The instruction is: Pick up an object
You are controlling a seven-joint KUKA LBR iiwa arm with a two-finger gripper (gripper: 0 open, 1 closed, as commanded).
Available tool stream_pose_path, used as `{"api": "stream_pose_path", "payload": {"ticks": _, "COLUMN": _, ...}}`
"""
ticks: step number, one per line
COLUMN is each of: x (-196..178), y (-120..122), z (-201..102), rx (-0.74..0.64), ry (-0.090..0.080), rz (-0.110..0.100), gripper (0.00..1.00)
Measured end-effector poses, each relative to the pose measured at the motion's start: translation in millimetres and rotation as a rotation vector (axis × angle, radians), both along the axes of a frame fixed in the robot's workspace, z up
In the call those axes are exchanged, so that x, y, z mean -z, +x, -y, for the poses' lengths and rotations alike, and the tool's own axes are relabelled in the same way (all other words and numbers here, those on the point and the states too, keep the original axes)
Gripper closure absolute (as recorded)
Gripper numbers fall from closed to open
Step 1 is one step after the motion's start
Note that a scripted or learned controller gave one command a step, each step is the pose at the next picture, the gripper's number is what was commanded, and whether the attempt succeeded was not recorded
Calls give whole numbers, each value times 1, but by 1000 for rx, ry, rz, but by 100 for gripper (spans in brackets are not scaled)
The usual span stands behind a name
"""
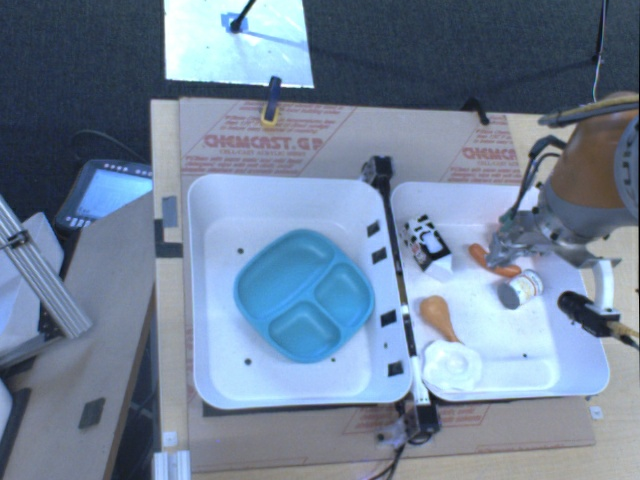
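The right bin (575, 373) holds several small objects. An orange carrot-like piece (481, 256) lies near its middle, and a small grey can (522, 289) lies on its side just right of it. A black-and-white box (425, 240) sits by the bin's left wall. Toward the front are an orange drumstick-shaped toy (438, 315) and a white round lump (452, 364). My gripper (508, 246) hangs low over the right end of the orange piece, just above the can. The arm comes in from the right.
The left bin (212, 363) holds a blue divided plate (303, 294). A black divider with clips (392, 268) runs between the bins. A black part (585, 313) sticks out over the right bin's right side.
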State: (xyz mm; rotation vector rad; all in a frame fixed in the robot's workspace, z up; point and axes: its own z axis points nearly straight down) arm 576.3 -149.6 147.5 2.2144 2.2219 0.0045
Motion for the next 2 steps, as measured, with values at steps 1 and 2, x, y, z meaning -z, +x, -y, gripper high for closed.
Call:
{"api": "stream_pose_path", "payload": {"ticks": 1, "x": -45, "y": -5, "z": -1, "rx": 0, "ry": 0, "rz": 0, "gripper": 100}}
{"api": "stream_pose_path", "payload": {"ticks": 2, "x": -85, "y": -3, "z": -1, "rx": -1, "ry": 0, "rz": 1, "gripper": 100}}
